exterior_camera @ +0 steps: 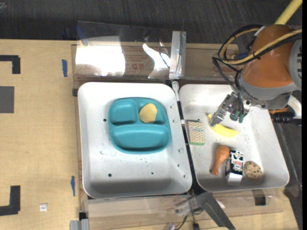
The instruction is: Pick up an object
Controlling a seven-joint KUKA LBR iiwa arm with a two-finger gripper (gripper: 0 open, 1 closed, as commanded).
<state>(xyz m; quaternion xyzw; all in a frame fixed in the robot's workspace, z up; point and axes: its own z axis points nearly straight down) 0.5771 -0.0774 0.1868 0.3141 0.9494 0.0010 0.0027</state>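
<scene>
My pincer (226, 113) hangs over the right bin (268, 143), in its upper middle, pointing down and toward the left. The fingers are a blurred grey-and-green cluster; I cannot tell whether they are spread or pressed together. Nothing is visibly caught between them.

Banana (223, 130): lies on the bin floor just below the pincer tip, possibly touching it; contact is not resolvable. Long axis runs roughly left-to-right with a slight downward tilt to the right. Its left end sits under the pincer and its right end points toward the bin's right wall.

Other items, right bin:
- Checkered packet (195, 132), left of the banana, near the dividing wall, long axis up-down. Print too small to read.
- Orange-brown drumstick-shaped piece (220, 159), below the banana, long axis near vertical, narrow end down.
- Small black-and-white carton (235, 165), just right of that piece, printing not legible.
- Cookie (253, 169), just beside the carton at the lower right.

Left bin (96, 143): teal divided plate (139, 124) in the upper middle, with a yellow lemon-like piece (148, 112) in its upper right compartment.

Tabletop (33, 128): tan board with black corner marks and blue tape bits, left of the bins.
</scene>
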